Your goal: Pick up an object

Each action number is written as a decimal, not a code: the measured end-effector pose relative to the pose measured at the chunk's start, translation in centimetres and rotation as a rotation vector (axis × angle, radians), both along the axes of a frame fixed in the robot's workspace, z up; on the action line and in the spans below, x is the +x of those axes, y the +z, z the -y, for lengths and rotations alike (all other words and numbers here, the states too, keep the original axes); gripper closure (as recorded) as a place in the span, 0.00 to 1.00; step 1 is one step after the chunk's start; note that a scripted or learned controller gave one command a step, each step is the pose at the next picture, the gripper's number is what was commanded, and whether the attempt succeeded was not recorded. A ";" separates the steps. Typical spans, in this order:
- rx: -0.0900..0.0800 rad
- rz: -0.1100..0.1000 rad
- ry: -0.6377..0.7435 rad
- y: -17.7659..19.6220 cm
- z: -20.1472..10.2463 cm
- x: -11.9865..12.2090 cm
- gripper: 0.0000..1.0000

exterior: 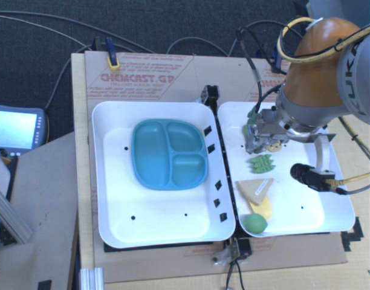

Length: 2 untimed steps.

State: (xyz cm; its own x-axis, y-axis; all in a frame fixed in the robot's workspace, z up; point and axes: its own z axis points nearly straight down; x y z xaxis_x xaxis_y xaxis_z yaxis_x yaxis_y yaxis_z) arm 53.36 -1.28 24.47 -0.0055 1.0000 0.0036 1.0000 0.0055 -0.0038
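Green leafy toy just below gripper, perhaps untouched.

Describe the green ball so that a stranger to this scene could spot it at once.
Start at the right-hand white bin, the one under the arm. Go to its near left corner, by the divider. There sits the green ball, round and plain, touching a yellow wedge; the other green thing, higher up, is flat and jagged.

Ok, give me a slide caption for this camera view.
Gripper low over the right bin, above a green toy; blue divided plate in the left bin.
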 end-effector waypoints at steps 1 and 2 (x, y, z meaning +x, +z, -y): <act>-0.001 -0.001 0.000 -1.5 -5.3 -0.9 1.00; -0.001 -0.002 0.000 -2.6 -10.2 -2.3 1.00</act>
